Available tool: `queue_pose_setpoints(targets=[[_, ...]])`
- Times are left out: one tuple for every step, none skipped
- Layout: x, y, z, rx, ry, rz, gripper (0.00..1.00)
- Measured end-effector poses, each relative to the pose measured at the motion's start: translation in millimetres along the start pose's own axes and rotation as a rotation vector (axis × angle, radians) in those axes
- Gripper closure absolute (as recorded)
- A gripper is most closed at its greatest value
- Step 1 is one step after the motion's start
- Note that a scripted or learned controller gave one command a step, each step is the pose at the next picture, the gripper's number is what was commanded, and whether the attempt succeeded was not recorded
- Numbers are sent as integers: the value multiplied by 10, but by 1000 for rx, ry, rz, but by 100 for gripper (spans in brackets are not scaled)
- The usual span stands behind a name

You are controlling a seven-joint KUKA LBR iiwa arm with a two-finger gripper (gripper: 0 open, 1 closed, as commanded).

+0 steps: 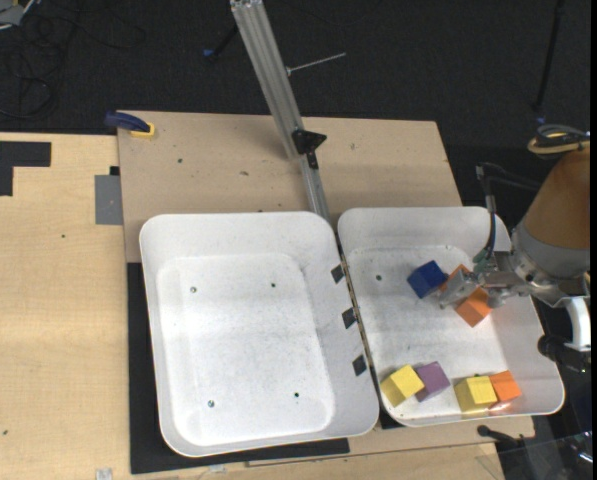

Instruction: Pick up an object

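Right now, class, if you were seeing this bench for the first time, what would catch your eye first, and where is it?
The bright blocks in the right bin stand out: a blue block and an orange block near its middle, right by the gripper, which reaches in from the right. Along the bin's near edge lie a yellow block, a purple block, and a second yellow block against an orange one.

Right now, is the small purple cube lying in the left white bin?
No. The small purple cube lies in the right white bin, touching a yellow cube near its front edge.
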State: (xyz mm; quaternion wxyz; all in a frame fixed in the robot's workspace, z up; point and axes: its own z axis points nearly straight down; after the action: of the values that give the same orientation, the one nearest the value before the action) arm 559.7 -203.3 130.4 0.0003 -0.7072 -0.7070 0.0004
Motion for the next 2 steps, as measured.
queue_pose_setpoints(targets=[[-13,0,-117,0,1,5,100],[-36,74,-566,-3,0,-1,100]])
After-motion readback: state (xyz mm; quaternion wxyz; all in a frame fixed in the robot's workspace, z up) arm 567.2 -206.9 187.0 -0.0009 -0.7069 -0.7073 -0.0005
